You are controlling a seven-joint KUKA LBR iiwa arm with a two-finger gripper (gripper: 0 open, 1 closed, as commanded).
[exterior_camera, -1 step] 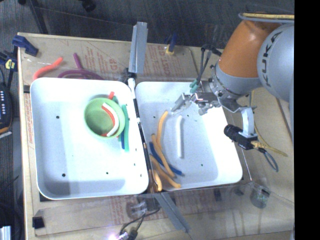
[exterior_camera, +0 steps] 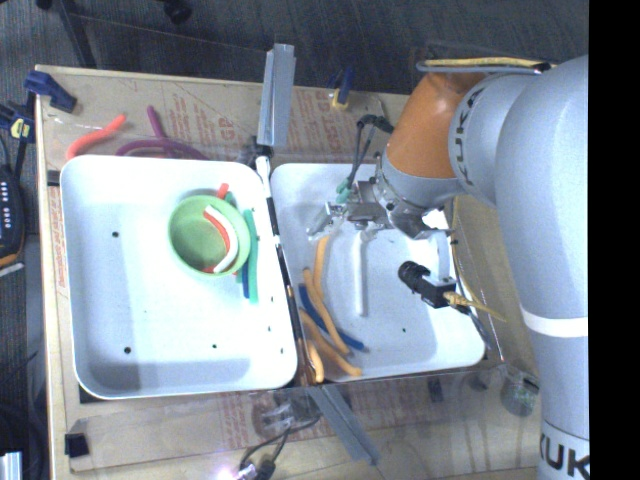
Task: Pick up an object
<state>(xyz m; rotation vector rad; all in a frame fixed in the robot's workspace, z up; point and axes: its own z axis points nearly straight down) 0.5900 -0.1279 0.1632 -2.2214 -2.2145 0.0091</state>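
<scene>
My gripper [exterior_camera: 342, 220] hangs over the upper part of the right bin [exterior_camera: 440, 343], its fingers spread open with nothing between them. Just below and left of it a yellow strip [exterior_camera: 320, 268] runs down the bin's left side. Blue strips [exterior_camera: 328, 325] and orange-yellow strips [exterior_camera: 330, 356] lie piled in the lower left corner. In the left bin [exterior_camera: 130, 328] a green bowl [exterior_camera: 200, 236] holds a red curved piece [exterior_camera: 238, 230] and a white curved piece [exterior_camera: 228, 260]. A green strip [exterior_camera: 253, 260] and a short blue strip [exterior_camera: 244, 284] lie beside it.
A grey metal bar [exterior_camera: 276, 93] stands at the back between the bins. An orange tube [exterior_camera: 95, 136] and a purple tube [exterior_camera: 160, 148] lie on the bench behind the left bin. The arm's grey bulk [exterior_camera: 530, 198] covers the right bin's right side.
</scene>
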